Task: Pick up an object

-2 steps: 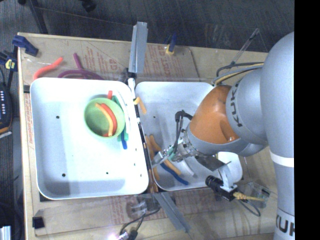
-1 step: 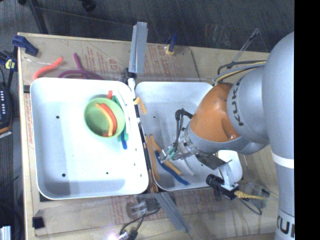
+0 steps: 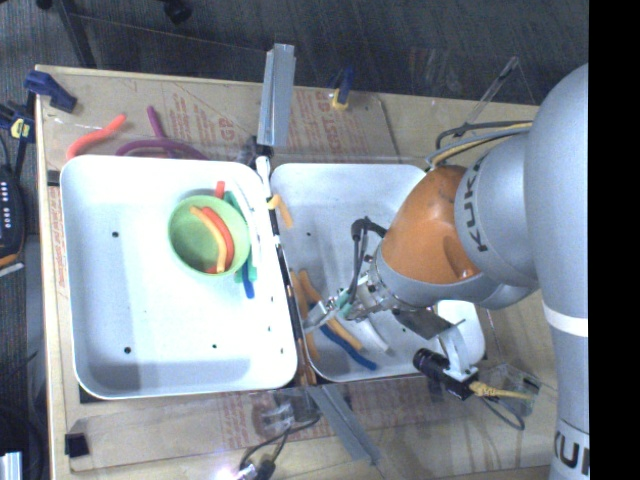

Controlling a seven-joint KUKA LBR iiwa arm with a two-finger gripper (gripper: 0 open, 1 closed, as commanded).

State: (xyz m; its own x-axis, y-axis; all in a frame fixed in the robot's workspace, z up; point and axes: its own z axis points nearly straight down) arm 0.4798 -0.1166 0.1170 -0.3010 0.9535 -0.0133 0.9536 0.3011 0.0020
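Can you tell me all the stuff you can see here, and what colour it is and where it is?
bins: 2, white, side by side on the bench.
bowl: 1, green, in the left bin, toward its upper right.
sticks in the bowl: a few, orange, red and yellow, lying across the bowl.
blue stick: 1, blue, just below the bowl.
sticks in the right bin: a few, orange and blue, near its lower left, under the hand.
loose pieces: a few, orange and purple, on the bench above the left bin.
clamps: 2, blue, along the bench's top edge.
arm: 1, grey with an orange band, over the right bin.
hand: 1, dark metal, low in the right bin among the sticks.
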